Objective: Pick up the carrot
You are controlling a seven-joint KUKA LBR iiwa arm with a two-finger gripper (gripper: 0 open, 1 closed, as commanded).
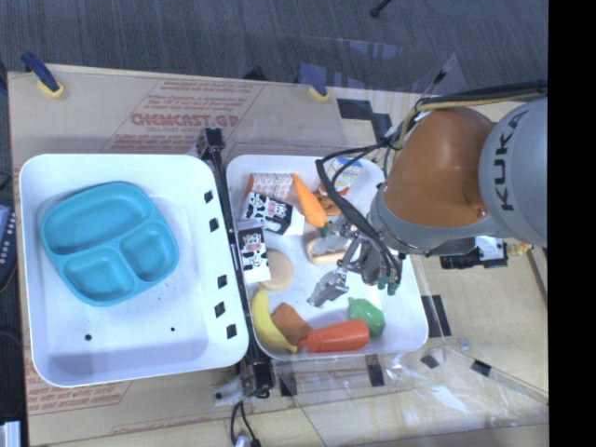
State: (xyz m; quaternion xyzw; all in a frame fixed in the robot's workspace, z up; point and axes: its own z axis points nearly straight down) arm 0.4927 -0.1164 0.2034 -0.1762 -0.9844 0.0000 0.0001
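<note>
The carrot (309,200), orange and tapered, lies slanted near the far edge of the right bin (410,329), between printed cartons and the arm. My gripper (327,268) hangs low over the middle of that bin, nearer the camera than the carrot and not touching it. It stands open, one fingertip (326,292) by the green toy and the other closer to the carrot's lower tip, with bare bin floor between them. The grey and orange arm hides the bin's right side.
The right bin also holds black-and-white cartons (268,214), a pale round disc (277,270), a banana (264,319), a brown piece (291,322), a red pepper (335,336) and a green toy (369,315). A blue sectioned plate (107,240) lies in the left bin (121,361).
</note>
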